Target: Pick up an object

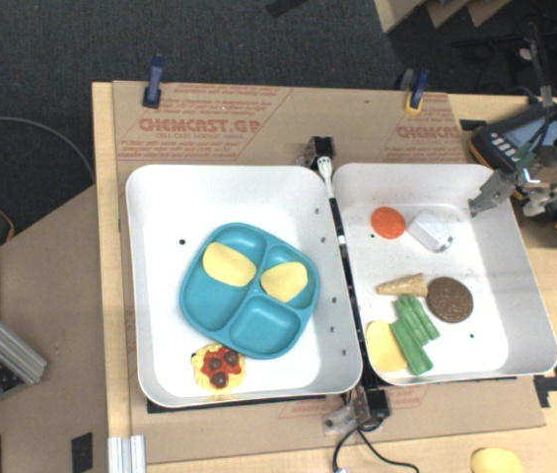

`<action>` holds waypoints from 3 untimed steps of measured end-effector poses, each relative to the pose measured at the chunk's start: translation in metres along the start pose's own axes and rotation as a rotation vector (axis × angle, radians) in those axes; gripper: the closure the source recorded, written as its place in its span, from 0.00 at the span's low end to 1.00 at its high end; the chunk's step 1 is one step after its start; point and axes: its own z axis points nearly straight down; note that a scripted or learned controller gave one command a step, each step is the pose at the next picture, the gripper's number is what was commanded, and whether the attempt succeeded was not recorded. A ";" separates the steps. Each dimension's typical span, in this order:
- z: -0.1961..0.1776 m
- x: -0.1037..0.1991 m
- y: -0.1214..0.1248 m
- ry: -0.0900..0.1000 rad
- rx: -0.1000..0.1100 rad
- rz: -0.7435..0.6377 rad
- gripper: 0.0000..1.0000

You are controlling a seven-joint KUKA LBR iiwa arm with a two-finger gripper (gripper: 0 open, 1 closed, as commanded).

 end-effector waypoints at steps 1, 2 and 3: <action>0.122 0.106 -0.046 0.007 0.012 -0.006 0.00; 0.090 0.104 -0.107 0.003 0.006 0.003 0.00; 0.081 0.104 -0.103 0.000 0.000 0.001 1.00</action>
